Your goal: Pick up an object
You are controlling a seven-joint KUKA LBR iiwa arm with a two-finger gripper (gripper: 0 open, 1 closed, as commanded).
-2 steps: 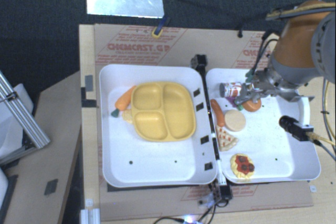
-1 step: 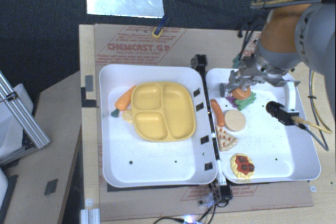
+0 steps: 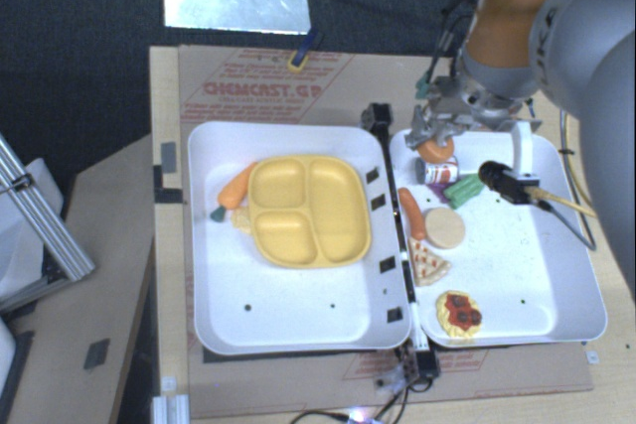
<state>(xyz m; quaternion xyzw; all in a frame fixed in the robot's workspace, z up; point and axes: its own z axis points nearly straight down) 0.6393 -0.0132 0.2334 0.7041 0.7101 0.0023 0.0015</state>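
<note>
Right now our gripper point(image 3: 435, 128) hangs directly over the small orange piece point(image 3: 434, 153), in the far left corner of the right bin point(image 3: 527, 273); we cannot tell whether it is spread or pressed together.

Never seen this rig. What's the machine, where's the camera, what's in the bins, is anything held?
This is one picture from a fixed camera above the bench, looking down at a slant. The grey arm with the orange band reaches in from the right. Its hand hangs low over the back of the right bin, just above a small orange object. I cannot tell whether it grips that object. Close by lie a small can and a green piece. Further forward are an orange-red stick, a round beige disc, a toy pizza slice and a toy spaghetti piece. The left bin holds a yellow divided plate, with a toy carrot at its left edge.
</note>
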